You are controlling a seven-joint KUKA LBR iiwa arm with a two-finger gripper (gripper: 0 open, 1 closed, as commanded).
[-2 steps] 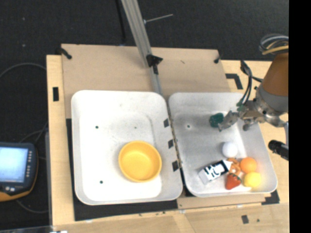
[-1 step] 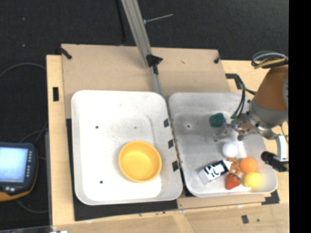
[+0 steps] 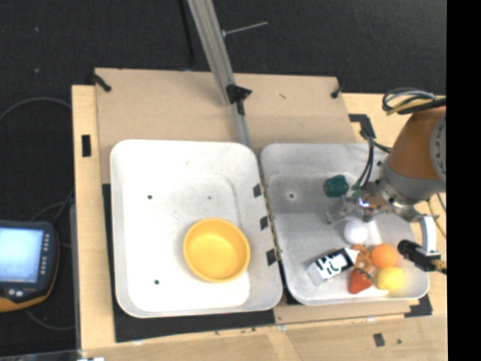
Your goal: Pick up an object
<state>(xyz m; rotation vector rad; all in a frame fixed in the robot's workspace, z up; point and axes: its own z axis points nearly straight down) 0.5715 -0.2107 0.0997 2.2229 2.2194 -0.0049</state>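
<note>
The right bin (image 3: pixel 301 171) holds a dark green object (image 3: pixel 336 184) near its middle, a white ball (image 3: pixel 356 232), an orange fruit (image 3: pixel 385 256), a yellow fruit (image 3: pixel 391 278), a red strawberry-like piece (image 3: pixel 360 280) and a black-and-white box (image 3: pixel 329 265). My gripper (image 3: pixel 347 207) hangs low over the right bin, between the green object and the white ball, its metal fingers pointing left and down. The orange wrist band (image 3: pixel 413 153) sits above it at the right edge.
A yellow bowl (image 3: pixel 216 249) rests in the left bin (image 3: pixel 150 179). A metal pole (image 3: pixel 214 47) slants across the back of the bench. A handheld screen (image 3: pixel 26 265) lies off the bench at far left.
</note>
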